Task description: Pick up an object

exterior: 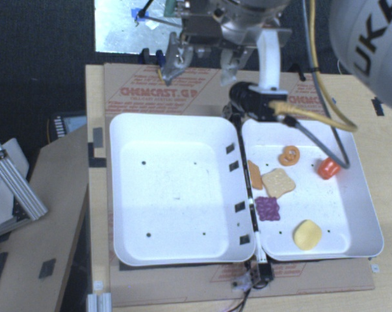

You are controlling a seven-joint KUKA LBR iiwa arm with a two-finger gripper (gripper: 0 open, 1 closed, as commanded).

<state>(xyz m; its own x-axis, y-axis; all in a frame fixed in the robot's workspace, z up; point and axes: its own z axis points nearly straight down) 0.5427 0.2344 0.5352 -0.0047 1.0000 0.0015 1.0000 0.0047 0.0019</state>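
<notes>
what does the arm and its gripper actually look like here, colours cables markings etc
The arm is a bulky light grey casing with large dark letters, "UKA" readable at the right edge. Its wrist is silvery metal, with an orange band just visible at the top. The gripper has two pale metallic fingers. A yellow cable and a grey one trail from a black fitting.

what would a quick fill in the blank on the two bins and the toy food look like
1. All the toy food lies in the ____ bin.
2. The purple piece lies just below the ____ cracker.
3. The yellow piece sits nearest the bin's ____ edge.
4. The end effector hangs above the bins' ____ edge.

Missing words: right; tan; front; far
</notes>
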